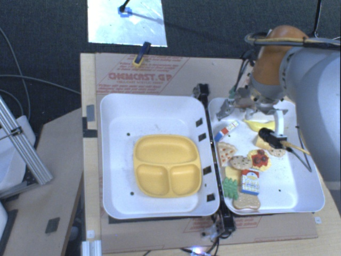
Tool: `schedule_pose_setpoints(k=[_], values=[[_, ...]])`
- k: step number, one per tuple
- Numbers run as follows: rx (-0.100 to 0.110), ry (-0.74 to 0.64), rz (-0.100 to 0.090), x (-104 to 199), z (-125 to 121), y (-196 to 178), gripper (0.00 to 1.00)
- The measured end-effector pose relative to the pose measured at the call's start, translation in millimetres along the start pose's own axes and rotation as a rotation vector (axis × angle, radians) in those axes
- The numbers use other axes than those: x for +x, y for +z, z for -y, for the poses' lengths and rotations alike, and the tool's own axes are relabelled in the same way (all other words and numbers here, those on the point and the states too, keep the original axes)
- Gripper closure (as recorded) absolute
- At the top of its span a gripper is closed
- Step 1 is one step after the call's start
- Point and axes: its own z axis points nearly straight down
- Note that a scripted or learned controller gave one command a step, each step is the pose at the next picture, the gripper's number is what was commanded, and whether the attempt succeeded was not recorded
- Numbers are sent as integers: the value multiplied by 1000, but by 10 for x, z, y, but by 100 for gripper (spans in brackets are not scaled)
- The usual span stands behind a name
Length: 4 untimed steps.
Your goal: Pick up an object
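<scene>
My jaws (250,106), state unclear, hang over the right bin (303,193); pizza (226,152), cookie (240,162) and carton (250,183) crowd below.

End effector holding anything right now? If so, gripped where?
Cannot be told. The end effector sits low over the right bin's far end, with no item visible in it.

A yellow tray (167,165) with three parts sits in the left bin (114,159). To the right of the tray, the right bin (298,196) holds small toy foods, like a cracker (240,162) and a little box (250,182). The end effector (250,108) hangs over that bin's far end.
</scene>
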Motion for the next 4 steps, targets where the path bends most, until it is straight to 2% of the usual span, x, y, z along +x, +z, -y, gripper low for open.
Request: schedule_pose_setpoints(k=[1, 2, 3, 4], values=[[8, 12, -3, 4, 391, 226, 0], [3, 8, -3, 14, 93, 216, 0], [11, 20, -1, -854, 808, 223, 0], [28, 11, -2, -783, 66, 240, 0]])
